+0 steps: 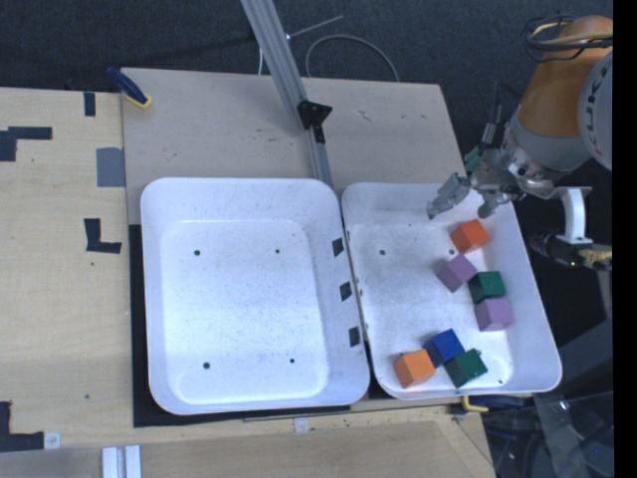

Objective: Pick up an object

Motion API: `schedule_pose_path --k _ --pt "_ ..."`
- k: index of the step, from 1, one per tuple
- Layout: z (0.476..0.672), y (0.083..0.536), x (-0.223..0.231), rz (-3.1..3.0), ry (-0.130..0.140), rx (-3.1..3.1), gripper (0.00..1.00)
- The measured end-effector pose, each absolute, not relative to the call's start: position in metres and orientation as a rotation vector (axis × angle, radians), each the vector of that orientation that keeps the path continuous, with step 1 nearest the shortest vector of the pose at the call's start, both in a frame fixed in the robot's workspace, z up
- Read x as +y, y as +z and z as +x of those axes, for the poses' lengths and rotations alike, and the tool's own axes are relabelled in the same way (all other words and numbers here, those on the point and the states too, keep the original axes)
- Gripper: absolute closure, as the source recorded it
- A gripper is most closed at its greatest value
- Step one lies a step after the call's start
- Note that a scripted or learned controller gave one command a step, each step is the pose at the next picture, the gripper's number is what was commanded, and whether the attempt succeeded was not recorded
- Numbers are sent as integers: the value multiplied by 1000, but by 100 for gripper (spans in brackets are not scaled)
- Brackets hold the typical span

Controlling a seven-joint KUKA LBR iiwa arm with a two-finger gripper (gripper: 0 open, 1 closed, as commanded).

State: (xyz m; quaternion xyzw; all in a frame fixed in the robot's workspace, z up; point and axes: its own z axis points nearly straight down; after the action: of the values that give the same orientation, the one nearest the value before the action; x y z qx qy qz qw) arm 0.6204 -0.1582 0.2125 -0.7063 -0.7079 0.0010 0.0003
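Seven small blocks (466, 297), orange, purple, green, blue, scattered in right bin (398, 217)

Seven blocks (468, 297) lie in the right bin (398, 217).

We take this for a robotics lab: an industrial arm (567, 98) over a taped plywood bench (60, 267), two white bins (159, 207) side by side, an aluminium camera mast (274, 43), loose cable (348, 48), dark carpet.
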Motion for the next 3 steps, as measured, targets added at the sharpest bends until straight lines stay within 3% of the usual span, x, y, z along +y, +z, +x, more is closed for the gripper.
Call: schedule_pose_path --k 1,2,3 --pt "545 378 -164 -2227 -5 -2227 0" --pt "563 377 -118 -2215 -1 -2228 0" --pt "587 455 -112 -2223 -8 -2231 0"
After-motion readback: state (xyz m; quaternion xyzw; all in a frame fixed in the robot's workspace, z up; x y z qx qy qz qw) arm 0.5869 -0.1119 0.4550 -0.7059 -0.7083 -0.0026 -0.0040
